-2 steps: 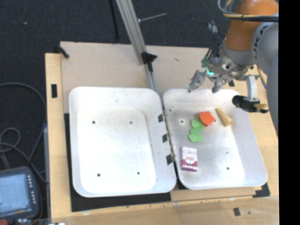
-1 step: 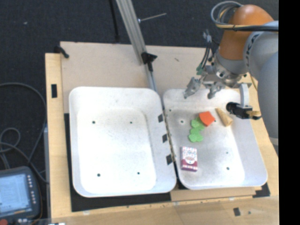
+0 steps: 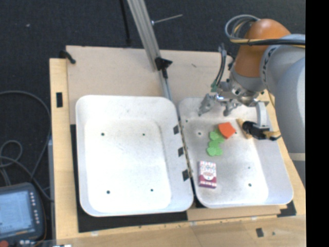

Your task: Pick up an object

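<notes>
Three things lie in the right bin [image 3: 267,189]. An orange block [image 3: 226,130] sits near the bin's back. Just left of and below it is a green piece [image 3: 215,142]. A small pink and red box [image 3: 207,174] lies nearer the front left. My gripper [image 3: 216,105] hangs over the bin's back edge, up and left of the orange block. It is open, with nothing between its fingers.
The left bin [image 3: 128,153] stands beside the right one. A slanted metal pole [image 3: 149,40] comes down from the top to the gap between the bins. A handheld screen unit [image 3: 18,212] and cables lie on the floor at the left.
</notes>
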`<state>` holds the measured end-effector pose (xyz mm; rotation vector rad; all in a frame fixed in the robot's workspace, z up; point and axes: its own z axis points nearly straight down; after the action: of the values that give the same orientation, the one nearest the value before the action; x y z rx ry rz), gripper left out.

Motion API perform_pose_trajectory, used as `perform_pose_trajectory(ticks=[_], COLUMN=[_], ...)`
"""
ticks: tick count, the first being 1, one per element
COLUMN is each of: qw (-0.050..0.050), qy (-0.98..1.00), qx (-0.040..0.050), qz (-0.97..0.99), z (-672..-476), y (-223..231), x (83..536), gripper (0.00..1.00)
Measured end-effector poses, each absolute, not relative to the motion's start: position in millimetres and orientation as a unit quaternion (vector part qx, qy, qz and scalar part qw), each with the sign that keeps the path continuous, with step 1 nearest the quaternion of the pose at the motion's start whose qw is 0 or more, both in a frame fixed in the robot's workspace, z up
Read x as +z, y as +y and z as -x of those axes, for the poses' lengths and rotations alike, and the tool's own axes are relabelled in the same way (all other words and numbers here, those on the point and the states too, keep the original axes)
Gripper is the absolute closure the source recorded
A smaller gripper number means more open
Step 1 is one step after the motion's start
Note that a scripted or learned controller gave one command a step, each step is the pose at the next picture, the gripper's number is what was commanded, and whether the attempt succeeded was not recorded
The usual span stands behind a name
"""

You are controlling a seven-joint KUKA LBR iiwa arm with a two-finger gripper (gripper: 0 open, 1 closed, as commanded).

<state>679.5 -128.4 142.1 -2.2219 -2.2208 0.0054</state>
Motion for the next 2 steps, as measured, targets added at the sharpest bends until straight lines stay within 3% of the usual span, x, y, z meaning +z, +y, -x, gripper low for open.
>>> perform_pose_trajectory(ticks=[1,2], qw=[0.0,-0.002], qy=[-0.707,-0.707], qx=[0.0017,0.0001], qz=[0.707,0.708], z=[-679.0,-680.4], y=[-130,-130], x=[99,113], gripper=[0.0,1.0])
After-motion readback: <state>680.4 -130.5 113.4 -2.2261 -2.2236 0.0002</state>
